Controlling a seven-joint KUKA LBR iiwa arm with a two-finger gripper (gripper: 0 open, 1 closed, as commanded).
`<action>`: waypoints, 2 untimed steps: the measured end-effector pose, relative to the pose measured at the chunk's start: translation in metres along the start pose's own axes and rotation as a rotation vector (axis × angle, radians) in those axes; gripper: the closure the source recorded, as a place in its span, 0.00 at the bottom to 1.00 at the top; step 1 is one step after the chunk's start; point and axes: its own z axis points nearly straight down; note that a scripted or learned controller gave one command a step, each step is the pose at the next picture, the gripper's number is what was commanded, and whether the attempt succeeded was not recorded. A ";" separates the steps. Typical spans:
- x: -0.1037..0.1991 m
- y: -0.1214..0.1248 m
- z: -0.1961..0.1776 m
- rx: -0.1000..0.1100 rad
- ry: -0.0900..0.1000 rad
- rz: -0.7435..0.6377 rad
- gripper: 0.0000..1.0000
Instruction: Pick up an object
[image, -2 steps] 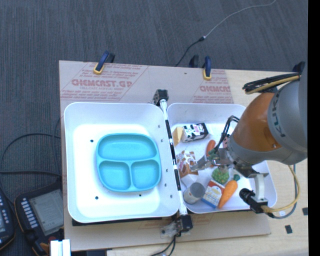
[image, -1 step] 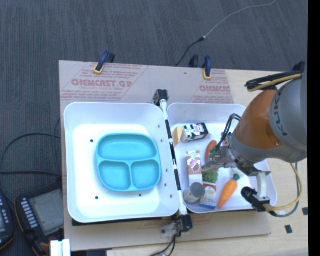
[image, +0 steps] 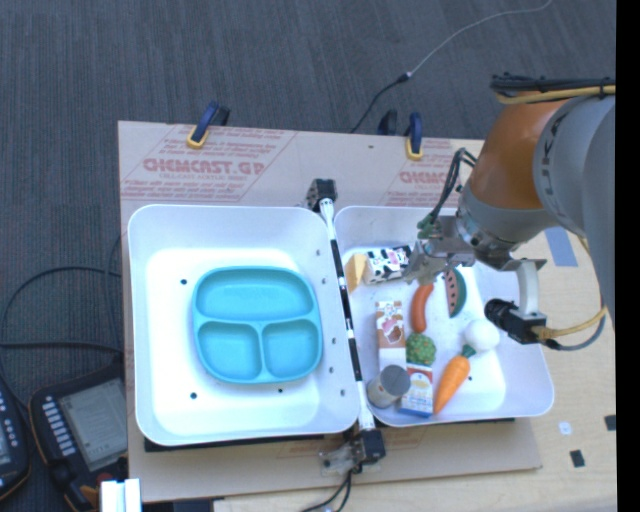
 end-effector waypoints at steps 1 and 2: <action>0.000 0.000 0.000 0.002 0.000 0.000 0.00; -0.021 0.012 0.112 0.001 -0.001 0.001 0.00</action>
